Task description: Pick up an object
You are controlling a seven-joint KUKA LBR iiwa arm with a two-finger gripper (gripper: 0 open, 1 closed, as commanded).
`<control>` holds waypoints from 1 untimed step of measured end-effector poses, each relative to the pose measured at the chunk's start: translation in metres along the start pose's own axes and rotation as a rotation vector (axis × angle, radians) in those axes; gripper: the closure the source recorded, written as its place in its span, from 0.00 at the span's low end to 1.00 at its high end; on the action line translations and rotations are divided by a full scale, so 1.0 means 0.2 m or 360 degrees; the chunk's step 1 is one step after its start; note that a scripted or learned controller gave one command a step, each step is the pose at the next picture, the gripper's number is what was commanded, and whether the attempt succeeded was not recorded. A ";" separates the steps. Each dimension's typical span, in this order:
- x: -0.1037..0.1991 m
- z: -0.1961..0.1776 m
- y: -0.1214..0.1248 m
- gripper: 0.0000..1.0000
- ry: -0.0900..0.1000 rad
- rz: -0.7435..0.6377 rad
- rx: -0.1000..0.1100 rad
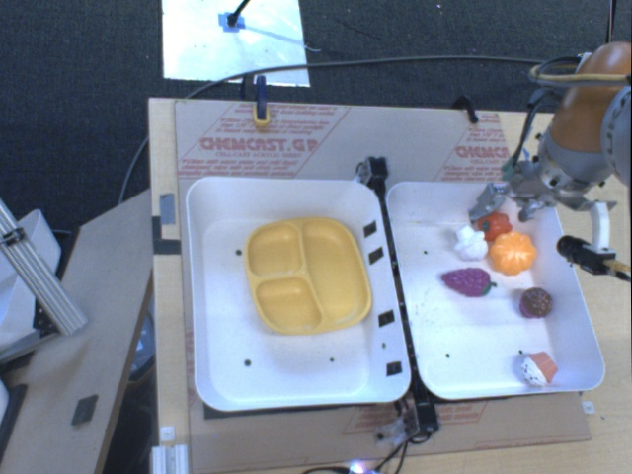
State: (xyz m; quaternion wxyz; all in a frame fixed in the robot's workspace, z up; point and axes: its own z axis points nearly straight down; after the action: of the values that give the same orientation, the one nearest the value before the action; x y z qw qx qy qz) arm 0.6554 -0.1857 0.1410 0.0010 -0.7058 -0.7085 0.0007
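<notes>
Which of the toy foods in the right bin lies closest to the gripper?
The small red piece, directly beneath the gripper; the white, orange, purple and brown ones lie farther away.

Even, fairly bright light falls from above. The 2 white bins (296,383) come close to washing out, and the white sheet (232,28) at the top carries mild glare. Shadows are soft and short, pooling faintly under the yellow tray (306,275). Detail is slightly grainy and soft overall; the arm (588,117) at the right edge looks a little blurred.
</notes>
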 end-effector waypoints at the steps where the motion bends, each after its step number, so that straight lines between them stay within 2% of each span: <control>1: 0.00 0.26 0.00 0.00 -0.0002 -0.0004 -0.0005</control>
State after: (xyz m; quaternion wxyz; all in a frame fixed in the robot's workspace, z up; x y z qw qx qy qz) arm 0.6559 -0.1849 0.0898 -0.0004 -0.7049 -0.7093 0.0001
